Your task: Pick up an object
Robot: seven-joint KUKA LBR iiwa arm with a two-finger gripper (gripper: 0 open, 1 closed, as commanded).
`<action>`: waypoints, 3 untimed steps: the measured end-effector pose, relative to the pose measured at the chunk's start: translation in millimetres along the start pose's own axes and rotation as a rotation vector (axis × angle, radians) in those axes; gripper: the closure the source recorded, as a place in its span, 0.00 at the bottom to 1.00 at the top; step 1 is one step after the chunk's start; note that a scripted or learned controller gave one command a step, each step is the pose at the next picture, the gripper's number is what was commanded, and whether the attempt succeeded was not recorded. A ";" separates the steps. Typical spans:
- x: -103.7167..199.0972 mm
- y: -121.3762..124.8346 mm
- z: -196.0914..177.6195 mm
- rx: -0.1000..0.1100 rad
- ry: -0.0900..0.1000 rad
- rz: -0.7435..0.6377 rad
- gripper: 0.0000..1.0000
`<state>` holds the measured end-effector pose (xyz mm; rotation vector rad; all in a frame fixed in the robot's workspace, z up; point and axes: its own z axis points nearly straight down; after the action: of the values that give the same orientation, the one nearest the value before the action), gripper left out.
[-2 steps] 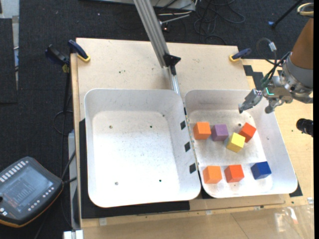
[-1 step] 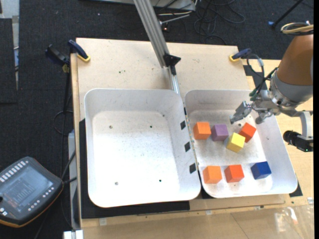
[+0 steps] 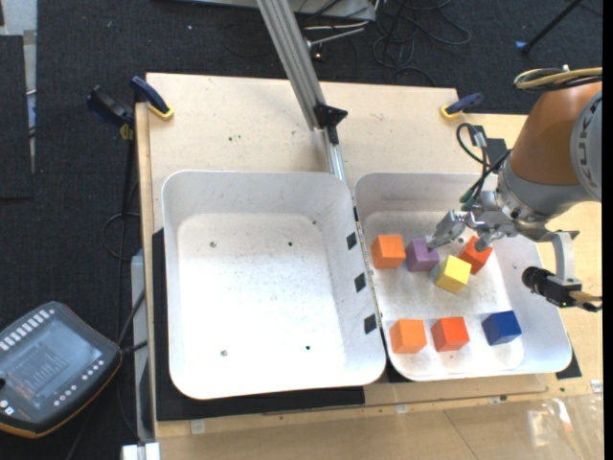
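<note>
The right bin (image 3: 536,353) holds several coloured cubes. In its middle lie an orange cube (image 3: 388,250), a purple cube (image 3: 421,256), a yellow cube (image 3: 453,274) and a red cube (image 3: 477,255). Along the bin's front edge lie another orange cube (image 3: 408,334), a red-orange cube (image 3: 450,333) and a blue cube (image 3: 501,328). My gripper (image 3: 466,241) hangs low over the middle group, open. Its left finger ends just above the purple cube. The red cube sits partly hidden beneath the gripper, and nothing is lifted.
The left bin (image 3: 259,276) stands beside the right one, with a shared raised rim (image 3: 359,276) between them. A metal pole (image 3: 292,51) slants down to the bins' back edge. A teach pendant (image 3: 48,367) lies off the bench at the lower left.
</note>
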<state>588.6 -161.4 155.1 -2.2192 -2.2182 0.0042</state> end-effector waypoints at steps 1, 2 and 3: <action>-1.9 7.0 28.5 -0.028 -0.008 -0.001 0.00; -2.3 7.8 18.9 -0.031 -0.009 0.000 1.00; -2.1 17.9 -40.9 -0.012 -0.003 -0.003 1.00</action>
<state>606.6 -163.5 195.9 -2.2229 -2.2294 -0.0055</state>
